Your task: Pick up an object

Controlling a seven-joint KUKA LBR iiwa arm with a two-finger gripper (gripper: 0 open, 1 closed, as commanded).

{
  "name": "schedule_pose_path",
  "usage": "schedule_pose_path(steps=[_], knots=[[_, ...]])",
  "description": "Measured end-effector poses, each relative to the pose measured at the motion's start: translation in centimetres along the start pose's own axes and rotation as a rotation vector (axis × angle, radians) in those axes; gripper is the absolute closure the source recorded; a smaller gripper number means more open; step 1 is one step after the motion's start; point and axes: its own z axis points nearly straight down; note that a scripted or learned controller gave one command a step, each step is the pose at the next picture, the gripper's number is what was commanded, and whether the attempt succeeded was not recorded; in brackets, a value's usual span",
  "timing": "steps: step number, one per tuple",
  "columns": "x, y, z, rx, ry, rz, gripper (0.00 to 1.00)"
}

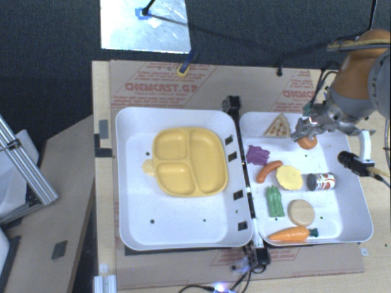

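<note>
The right bin point(357, 215) holds several toy foods. My gripper point(307, 131) hangs over the bin's far part, directly above a small orange piece point(307, 143) whose upper part it hides. A tan triangular slice point(278, 126) lies just to the left of the gripper. Nearer the front are a purple grape bunch point(257, 155), a red-orange sausage point(269, 171), a yellow round piece point(289, 177), a small can point(321, 181), a green vegetable point(274, 201), a tan round biscuit point(301, 212) and a carrot point(292, 234).
The left bin point(131, 188) carries a yellow divided plate point(186, 162). A black divider point(242, 163) runs between the bins. A black fitting point(354, 162) juts over the right bin's right rim. A shiny sheet point(145, 16) lies behind the bench.
</note>
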Motion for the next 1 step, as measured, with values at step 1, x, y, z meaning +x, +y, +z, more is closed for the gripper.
schedule_pose_path(steps=[1], knots=[[-0.12, -0.26, -4.42, 0.002, 0.001, -0.001, 1.0]])
